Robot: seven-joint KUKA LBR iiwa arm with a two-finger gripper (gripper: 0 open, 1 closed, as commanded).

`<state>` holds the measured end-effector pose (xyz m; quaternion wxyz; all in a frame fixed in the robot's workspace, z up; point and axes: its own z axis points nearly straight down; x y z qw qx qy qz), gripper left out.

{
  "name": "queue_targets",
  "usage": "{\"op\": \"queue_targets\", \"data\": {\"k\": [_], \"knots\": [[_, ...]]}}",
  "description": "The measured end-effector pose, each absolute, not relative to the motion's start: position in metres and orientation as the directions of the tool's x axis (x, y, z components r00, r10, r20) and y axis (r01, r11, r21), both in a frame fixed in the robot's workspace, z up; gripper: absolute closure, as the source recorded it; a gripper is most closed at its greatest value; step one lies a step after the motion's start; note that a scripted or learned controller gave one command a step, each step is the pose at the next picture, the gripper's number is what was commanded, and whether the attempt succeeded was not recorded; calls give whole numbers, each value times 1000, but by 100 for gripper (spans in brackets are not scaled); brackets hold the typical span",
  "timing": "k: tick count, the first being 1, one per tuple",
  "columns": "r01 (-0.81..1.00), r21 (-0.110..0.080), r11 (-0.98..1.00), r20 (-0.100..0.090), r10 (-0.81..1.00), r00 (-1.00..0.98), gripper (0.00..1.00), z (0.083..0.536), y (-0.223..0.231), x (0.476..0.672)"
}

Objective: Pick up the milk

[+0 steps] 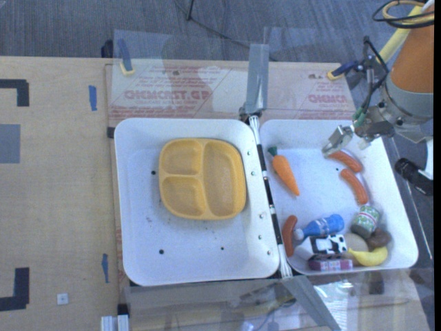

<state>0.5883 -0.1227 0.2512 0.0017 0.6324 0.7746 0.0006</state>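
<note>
Arm (pixel 413 67) angled over right bin's (pixel 406 212) far corner, milk (pixel 329 246) well apart.

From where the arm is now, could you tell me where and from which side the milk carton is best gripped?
The milk carton lies on its side among the crowd at the right bin's near edge, under the blue bottle and left of the banana. I would come straight down and pinch its flat body across the short width; side approaches look blocked by neighbours. The gripper hovers at the far end.
</note>
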Motion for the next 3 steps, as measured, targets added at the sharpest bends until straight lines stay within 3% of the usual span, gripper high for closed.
{"op": "queue_targets", "data": {"k": [1,2,3], "knots": [[963,1,270,0,963,-270,0,144,-140,541],[887,5,461,-4,887,-461,0,189,-109,580],[709,6,705,-6,709,-705,0,103,-150,531]]}}
